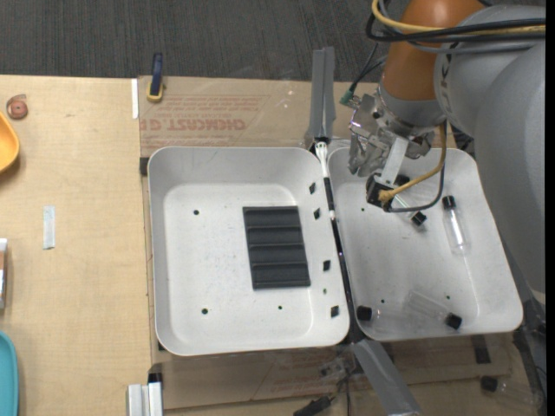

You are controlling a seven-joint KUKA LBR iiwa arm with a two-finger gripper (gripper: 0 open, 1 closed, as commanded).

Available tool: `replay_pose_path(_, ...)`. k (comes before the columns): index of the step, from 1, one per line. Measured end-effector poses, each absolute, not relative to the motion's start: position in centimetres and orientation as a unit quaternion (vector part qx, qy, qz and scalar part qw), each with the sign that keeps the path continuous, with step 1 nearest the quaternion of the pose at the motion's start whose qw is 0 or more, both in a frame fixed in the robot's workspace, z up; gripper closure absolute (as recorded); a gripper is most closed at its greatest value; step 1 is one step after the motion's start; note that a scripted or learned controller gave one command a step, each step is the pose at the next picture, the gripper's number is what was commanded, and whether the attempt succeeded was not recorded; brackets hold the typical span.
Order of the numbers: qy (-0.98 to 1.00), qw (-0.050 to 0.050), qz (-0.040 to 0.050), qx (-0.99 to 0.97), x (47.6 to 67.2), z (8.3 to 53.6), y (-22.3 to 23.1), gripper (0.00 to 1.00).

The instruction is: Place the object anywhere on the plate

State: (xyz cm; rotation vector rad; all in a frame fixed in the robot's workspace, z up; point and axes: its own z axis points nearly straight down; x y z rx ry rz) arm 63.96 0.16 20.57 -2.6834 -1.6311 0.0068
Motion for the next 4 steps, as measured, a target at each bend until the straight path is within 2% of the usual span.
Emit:
replay_pose_path(1, -0.35, 0.0, 0.0021, -0.937, 64.6, 24.4, 4.1, 1.0)
replay_pose_path(2, -0.451, 0.001, 0.0029, -0.892, 65.1, 19.0, 9.3, 1.0)
replay_pose_path(3, -0.643, 0.0, 0.0017, -0.766, 65.4, 32.0, 14.2, 1.0)
replay_pose_path(4, -0.7, 0.0, 0.0025, -0.714, 61.9, 28.2, 21.3, 1.0)
